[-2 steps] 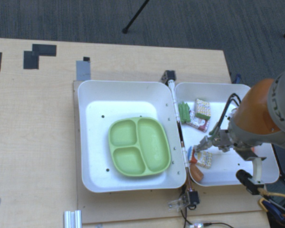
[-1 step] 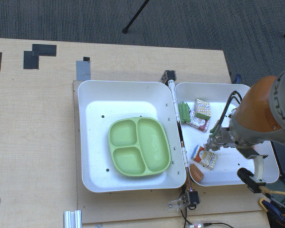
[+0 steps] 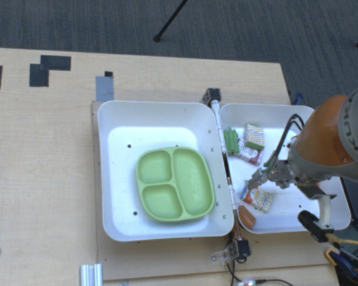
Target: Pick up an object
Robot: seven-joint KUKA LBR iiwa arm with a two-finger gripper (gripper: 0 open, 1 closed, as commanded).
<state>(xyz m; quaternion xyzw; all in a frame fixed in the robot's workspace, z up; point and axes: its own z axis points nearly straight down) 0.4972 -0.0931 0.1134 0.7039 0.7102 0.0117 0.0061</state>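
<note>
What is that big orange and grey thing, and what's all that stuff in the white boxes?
That big thing is a robot arm. It reaches in from the right side of the picture, and a computer program tells it how to move. The camera sits up above the bench and looks down at a slant.

On the wooden bench are two shallow white bins side by side. The left bin has a green plate with three sections. The right bin has small things: a green object, some colourful little packets, another packet lower down, and an orange-brown object near the front corner.

The arm's job is to pick up one object. Its gripper, a hand with two fingers, is down low over the small things in the right bin. I can't see anything held between its fingers.
</note>
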